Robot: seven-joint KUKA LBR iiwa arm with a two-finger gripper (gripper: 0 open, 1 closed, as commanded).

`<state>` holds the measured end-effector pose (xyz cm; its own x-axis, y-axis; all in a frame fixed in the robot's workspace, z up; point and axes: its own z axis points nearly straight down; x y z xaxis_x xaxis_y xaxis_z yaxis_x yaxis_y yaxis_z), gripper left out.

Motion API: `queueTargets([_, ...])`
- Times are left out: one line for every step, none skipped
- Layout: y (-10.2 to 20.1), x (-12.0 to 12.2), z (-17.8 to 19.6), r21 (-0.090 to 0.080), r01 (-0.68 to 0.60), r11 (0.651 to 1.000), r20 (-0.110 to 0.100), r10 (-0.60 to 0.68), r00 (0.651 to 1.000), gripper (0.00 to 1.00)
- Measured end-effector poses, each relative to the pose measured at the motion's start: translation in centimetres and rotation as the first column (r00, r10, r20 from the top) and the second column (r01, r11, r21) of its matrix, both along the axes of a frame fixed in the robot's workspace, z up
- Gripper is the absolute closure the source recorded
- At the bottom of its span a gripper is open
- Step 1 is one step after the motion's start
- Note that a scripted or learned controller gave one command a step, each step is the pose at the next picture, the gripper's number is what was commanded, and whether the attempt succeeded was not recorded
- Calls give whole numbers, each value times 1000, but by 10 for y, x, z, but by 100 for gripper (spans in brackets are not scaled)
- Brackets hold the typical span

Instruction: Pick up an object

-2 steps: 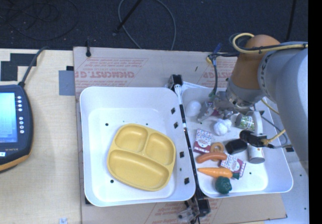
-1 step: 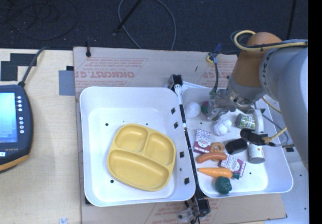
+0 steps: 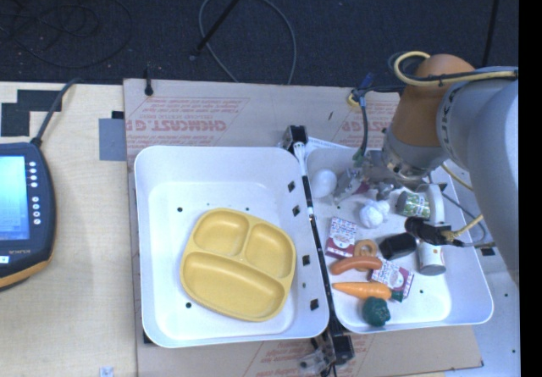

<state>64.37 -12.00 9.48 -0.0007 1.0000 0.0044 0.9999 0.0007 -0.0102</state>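
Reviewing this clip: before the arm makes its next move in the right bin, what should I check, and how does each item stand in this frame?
1. End effector down over the right bin: ok.
2. Object between its fingers: cannot tell, wrist blocks the view.
3. Nearest targets, white ball and white egg, lie close by: ok.
4. Carrot and green lump sit apart from the arm: ok.
5. Yellow divided plate lies flat in the left bin: ok.

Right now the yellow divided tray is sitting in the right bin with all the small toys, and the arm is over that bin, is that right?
Not quite. The camera view shows the yellow divided tray in the left bin, apart from the small toys. Those lie in the right bin, and the arm is over that bin.
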Motion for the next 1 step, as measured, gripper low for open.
queueTargets([-1,0,8,1,0,1000,-3,0,1000,100])
